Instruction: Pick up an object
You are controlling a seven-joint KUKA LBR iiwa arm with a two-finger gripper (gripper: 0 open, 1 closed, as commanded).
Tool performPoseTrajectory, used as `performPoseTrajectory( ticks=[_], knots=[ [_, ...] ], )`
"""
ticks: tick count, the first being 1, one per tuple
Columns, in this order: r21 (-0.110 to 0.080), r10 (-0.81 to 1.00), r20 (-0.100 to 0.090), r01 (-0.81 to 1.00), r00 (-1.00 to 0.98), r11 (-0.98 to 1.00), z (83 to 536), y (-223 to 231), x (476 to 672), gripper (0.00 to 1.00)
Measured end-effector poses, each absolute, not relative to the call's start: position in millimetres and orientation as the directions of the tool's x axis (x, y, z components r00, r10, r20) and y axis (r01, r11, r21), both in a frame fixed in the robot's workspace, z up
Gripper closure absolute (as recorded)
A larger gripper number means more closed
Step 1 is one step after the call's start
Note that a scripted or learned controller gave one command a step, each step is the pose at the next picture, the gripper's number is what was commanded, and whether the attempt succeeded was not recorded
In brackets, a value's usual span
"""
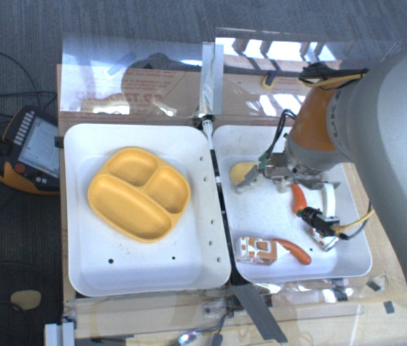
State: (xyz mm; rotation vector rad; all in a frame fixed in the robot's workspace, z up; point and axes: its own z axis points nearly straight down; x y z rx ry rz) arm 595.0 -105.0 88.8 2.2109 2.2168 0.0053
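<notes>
Reaching in from the right edge of the frame: a grey arm (398, 114) with an orange band (317, 121) above the wrist, bent down over the right bin (351, 265). Held low over that bin's upper middle, wrist tipped toward the left of the frame, jaws down close to the bin floor near its upper left part. No telling whether wide or narrow at the jaws.

Just to the left of the jaws, close to the bin's left wall: a pale yellow rounded piece (240, 170), perhaps touching, hard to say. Below the wrist, lying at a slant: a short orange carrot-like stick (299, 195). Along the bin's lower part: a small orange-and-white printed packet (254, 249), with a second orange stick (296, 250) at its right end, seemingly touching.

In the left bin (81, 269), near the middle and turned at a slant: a yellow three-compartment plate (138, 193). Beside the tabletop, at the left edge of the frame: an orange-rimmed handheld pendant (29, 150) on dark carpet.
</notes>
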Motion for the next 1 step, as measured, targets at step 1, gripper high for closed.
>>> performPoseTrajectory(
  ticks=[1],
  knots=[
    [-0.002,1.0,-0.005,1.0,-0.003,0.003,110.4,-125.8,645.8,0.0]
  ],
)
